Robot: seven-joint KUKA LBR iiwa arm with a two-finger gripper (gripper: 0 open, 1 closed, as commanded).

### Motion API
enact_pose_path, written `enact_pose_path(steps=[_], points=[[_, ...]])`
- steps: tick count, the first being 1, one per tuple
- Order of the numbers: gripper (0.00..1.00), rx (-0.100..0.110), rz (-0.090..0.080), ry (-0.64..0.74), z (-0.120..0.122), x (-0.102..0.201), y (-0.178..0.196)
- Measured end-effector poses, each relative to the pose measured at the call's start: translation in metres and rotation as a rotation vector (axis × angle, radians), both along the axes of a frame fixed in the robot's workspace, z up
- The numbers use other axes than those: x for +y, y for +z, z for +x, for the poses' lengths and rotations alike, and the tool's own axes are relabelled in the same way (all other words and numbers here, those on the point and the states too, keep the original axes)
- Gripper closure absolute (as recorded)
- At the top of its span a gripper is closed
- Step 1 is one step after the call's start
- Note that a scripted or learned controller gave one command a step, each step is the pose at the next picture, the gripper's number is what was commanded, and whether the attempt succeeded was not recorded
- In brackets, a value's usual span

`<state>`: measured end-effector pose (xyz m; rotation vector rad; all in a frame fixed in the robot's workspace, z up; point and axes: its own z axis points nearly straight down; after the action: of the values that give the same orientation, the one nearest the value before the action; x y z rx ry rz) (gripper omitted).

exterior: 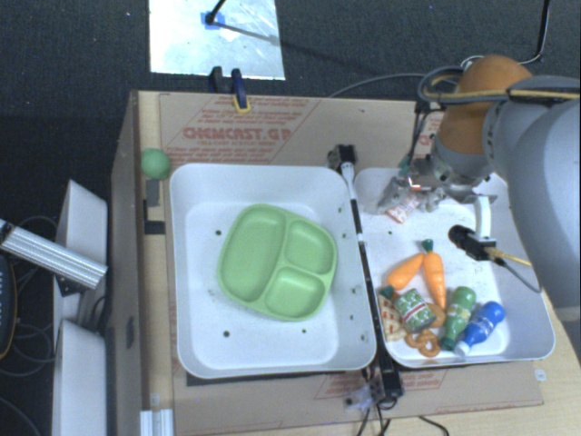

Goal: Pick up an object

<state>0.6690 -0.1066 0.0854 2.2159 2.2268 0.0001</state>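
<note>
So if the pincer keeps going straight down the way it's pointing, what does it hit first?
Most likely the small pale packet lying at the far end of the right bin; the pincer sits right above it. Depth is hard to judge from this angle, so it may already be touching.

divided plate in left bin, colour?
Light green; the divided plate shows clearly in the camera view.

Brown bench (263, 121) with red print, bearing two shallow white bins side by side. Left bin (195, 334) at nine o'clock, holding a green divided plate (277, 262). Right bin (536, 334) at three o'clock, holding toy food clustered toward five o'clock. Small green ball (155, 163) at ten o'clock, just beside the left bin.
</note>
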Motion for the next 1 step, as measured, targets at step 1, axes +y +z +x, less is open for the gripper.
enact_pose_path(steps=[1], points=[[0.0,0.0,0.0,0.0,-0.0002,0.0094,-0.0002]])
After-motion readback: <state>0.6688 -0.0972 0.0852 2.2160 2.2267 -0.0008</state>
